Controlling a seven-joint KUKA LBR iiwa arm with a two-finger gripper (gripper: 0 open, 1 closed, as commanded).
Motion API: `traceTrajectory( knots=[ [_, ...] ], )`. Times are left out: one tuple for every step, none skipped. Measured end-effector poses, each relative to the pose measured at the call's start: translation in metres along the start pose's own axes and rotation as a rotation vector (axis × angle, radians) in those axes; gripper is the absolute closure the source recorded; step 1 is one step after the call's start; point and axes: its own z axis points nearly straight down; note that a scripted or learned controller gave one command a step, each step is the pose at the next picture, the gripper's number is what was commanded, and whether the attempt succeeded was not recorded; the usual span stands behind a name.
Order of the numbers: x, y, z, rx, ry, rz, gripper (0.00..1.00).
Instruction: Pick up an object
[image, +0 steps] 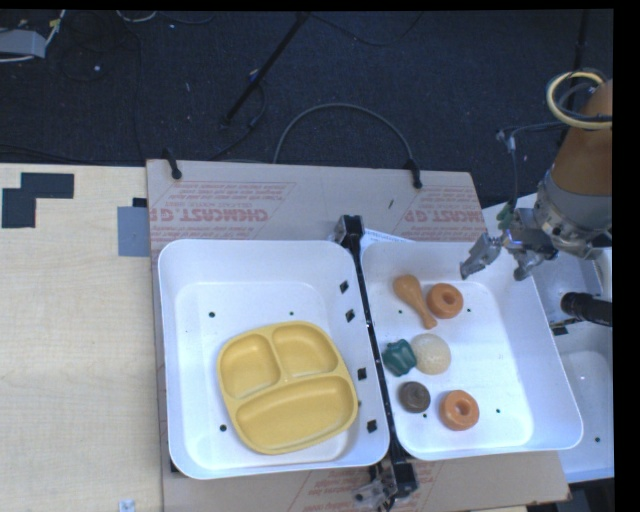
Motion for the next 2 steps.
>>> traceTrajectory(
  knots=[
    [0.000,0.003,-0.009,-0.014,-0.003,-0.002,0.00],
    [0.002,-0.001,0.035,-0.008,-0.002,-0.002,0.00]
  ],
)
